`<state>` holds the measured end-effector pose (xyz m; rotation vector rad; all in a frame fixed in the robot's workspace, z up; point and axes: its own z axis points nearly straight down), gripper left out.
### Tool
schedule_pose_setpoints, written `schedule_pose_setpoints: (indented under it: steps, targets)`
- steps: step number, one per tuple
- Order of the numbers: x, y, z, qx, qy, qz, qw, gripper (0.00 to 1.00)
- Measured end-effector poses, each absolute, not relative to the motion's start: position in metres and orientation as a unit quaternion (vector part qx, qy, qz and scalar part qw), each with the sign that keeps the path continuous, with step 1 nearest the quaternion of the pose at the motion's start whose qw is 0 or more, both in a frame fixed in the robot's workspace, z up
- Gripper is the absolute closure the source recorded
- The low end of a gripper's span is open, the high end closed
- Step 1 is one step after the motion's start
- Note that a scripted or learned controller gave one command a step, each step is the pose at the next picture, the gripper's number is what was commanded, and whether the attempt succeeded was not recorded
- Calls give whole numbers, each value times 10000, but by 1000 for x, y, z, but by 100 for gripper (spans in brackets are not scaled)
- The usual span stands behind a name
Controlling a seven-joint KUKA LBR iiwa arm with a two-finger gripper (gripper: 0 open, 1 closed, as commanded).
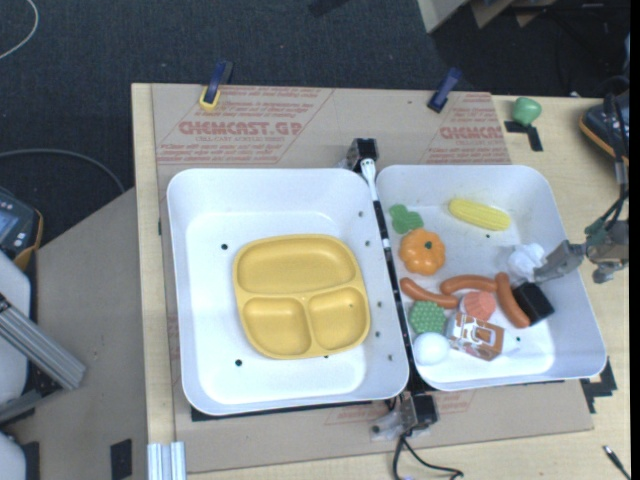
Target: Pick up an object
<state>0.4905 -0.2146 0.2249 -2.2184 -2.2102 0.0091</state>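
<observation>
The right bin [575,353] holds several toy foods: a yellow corn cob [479,213], an orange pumpkin [422,251], a green leaf piece [404,218], two orange sausages [468,284], a brown sausage [512,302], a black block [534,301], a green knobbly piece [427,317], a white egg [432,348] and a clear packet [476,337]. My gripper [553,262] reaches in low from the bin's right side. It sits right beside a white crumpled object [524,261] and just above the black block. I see nothing lifted off the bin floor.
The left bin [200,268] holds a yellow divided plate [300,295]. A green ball [526,110] lies on the bench behind the right bin. Clamps [445,90] stand at the bench's back edge. The bins' shared wall [383,258] runs down the middle.
</observation>
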Motion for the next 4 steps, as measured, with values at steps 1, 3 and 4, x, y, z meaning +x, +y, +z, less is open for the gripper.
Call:
schedule_pose_setpoints:
  steps: [1,3,4]
  targets:
    - [493,-214,231,-7072,-7071,0,-4,0]
    - [492,-203,143,-7072,-7070,7,30,0]
    - [494,-207,97,-7083,-7059,-1,-75,0]
